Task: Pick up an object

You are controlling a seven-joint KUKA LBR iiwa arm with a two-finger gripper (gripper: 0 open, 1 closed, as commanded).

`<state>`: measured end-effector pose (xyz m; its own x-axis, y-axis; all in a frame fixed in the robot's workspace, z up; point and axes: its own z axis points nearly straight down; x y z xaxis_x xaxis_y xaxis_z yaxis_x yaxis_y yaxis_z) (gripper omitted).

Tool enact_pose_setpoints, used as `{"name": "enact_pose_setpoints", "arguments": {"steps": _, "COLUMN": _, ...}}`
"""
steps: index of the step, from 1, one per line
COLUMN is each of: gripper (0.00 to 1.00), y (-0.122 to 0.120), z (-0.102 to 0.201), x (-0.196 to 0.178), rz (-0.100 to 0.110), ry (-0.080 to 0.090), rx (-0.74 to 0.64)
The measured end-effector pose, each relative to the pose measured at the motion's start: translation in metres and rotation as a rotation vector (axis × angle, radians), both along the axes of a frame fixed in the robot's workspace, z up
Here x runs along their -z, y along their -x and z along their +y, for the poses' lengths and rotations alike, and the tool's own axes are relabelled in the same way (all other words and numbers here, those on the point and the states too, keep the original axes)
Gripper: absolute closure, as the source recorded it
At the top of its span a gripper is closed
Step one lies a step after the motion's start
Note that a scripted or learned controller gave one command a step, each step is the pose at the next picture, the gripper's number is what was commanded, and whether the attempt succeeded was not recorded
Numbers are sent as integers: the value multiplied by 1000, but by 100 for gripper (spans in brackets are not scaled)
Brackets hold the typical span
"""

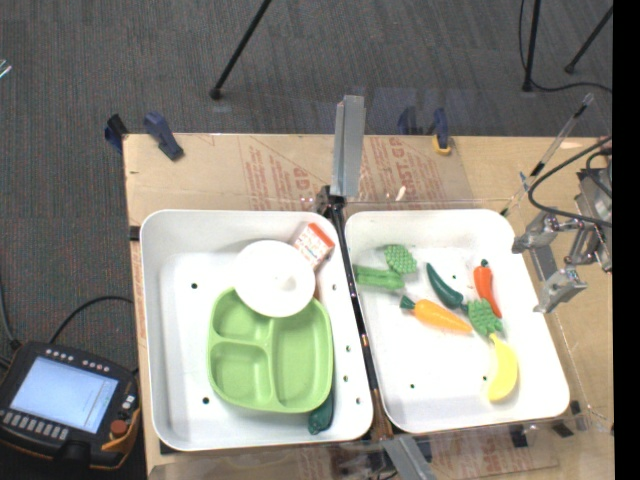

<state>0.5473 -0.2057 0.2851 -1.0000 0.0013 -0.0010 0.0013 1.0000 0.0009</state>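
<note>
Beyond the right bin's (520, 368) outer rim, the gripper (556, 268) hangs with metal fingers spread apart, holding nothing. Smooth plastic toy food lies well left of it: an orange carrot (440, 315), a curved yellow banana (502, 370).

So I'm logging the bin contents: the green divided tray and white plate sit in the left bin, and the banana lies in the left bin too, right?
Not quite. The camera view shows the banana in the right bin, near its front right corner. The green divided tray and white plate do sit in the left bin, as you said.
</note>
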Motion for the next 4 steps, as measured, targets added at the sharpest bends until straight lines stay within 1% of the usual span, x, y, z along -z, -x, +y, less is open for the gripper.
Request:
{"name": "enact_pose_setpoints", "arguments": {"steps": 1, "gripper": 0, "y": -1, "z": 0, "x": 164, "rz": 13, "ry": -4, "rx": 59}}
{"name": "enact_pose_setpoints", "arguments": {"steps": 2, "gripper": 0, "y": 23, "z": 6, "x": 200, "rz": 6, "ry": -2, "rx": 31}}
{"name": "enact_pose_setpoints", "arguments": {"steps": 3, "gripper": 0, "y": -25, "z": 28, "x": 197, "rz": -2, "ry": -1, "rx": 16}}
{"name": "enact_pose_setpoints", "arguments": {"steps": 4, "gripper": 100, "y": -27, "z": 31, "x": 187, "rz": -4, "ry": 0, "rx": 9}}
